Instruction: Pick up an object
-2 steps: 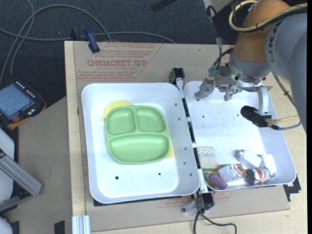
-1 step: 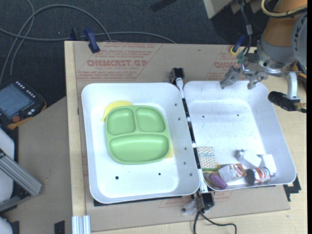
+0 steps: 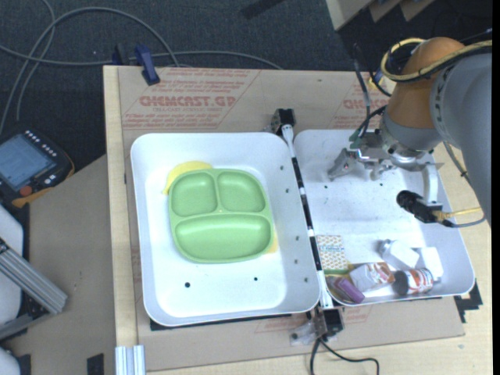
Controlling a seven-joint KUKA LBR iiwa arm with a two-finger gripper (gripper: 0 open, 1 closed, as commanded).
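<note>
Over right bin's far end | claw (image 3: pixel 361 165) spread, gripping nothing | bottle (image 3: pixel 380 276) well apart, near corner

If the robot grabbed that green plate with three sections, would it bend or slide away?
The green plate looks like moulded plastic, so it would probably stay stiff and feel light for its size. It lies flat in the left bin, wide and low, so it is unlikely to tip or roll. Its smooth, shiny surface suggests it might slip, and its width could make gripping it awkward.
</note>
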